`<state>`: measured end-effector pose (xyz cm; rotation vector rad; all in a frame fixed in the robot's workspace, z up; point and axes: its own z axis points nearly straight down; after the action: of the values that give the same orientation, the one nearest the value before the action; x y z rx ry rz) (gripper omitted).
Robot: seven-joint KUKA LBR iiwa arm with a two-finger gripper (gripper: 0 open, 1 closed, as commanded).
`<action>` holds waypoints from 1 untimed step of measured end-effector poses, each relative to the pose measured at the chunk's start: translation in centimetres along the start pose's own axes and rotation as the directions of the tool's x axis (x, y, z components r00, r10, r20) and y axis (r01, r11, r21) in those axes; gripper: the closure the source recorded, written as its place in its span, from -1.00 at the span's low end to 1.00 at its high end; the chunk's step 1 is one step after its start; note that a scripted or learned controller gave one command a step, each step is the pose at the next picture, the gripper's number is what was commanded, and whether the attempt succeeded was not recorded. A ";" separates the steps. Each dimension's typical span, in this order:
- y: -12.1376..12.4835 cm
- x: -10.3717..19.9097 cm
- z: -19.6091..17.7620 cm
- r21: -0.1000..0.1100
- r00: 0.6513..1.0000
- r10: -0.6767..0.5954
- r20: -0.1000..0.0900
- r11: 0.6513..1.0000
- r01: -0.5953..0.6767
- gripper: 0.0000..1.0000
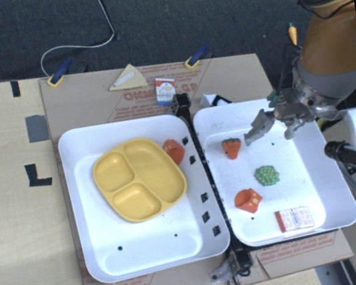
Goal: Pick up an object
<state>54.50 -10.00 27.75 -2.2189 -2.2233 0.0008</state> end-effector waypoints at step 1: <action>7.0 0.0 9.5 0.003 1.000 0.000 -0.001 1.000 0.000 -1.00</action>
<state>61.46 -10.02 18.24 -2.2173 -2.2211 0.0039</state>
